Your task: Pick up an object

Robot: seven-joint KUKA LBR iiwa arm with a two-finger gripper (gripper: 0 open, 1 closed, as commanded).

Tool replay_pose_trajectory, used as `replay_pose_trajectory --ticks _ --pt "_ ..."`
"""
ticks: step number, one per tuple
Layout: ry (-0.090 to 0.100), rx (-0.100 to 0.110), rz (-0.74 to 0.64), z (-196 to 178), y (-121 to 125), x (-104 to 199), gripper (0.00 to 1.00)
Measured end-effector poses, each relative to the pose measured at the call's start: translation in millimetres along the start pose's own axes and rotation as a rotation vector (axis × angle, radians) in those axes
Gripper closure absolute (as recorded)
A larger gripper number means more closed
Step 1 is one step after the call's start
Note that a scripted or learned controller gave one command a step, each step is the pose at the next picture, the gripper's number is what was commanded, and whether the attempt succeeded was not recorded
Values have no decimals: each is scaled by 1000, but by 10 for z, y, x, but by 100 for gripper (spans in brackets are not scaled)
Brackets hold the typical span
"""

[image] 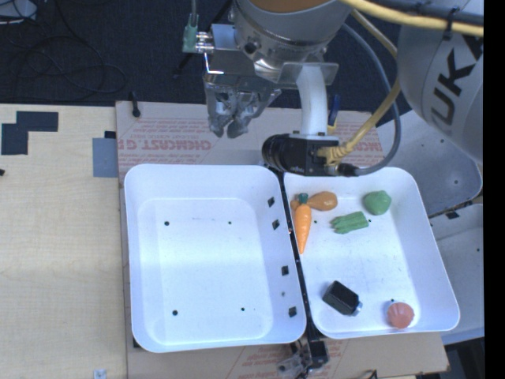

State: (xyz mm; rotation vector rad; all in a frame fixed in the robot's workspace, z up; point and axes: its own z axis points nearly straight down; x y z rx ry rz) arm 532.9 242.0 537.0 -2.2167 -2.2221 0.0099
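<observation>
So the big grey arm (316, 22) takes up the top of the shot, reaching in from the right. Below it sit two shallow white bins side by side: the left bin (142, 212) and the right bin (430, 243). The gripper (234, 125) hangs above the cardboard just past the far edge of the left bin, and honestly I can't tell how it's set, with nothing visibly held in it. All the stuff is in the right bin: an orange carrot (302, 223) along the divider, a small orange piece (323, 202) touching its top, a green pod-looking thing (349, 223), a green lump (377, 202), a black block (342, 298) and a pinkish ball (400, 315) near the front corner.
</observation>
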Motion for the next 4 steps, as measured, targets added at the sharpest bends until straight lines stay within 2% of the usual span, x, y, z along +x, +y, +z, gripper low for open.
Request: replay_pose_trajectory --ticks 1,2,3,4 --pt "0 0 0 1 -595 12 100" --pt "1 -5 3 34 169 19 100" --pt "0 -4 2 -3 303 21 100" --pt "-1 1 5 278 277 10 100"
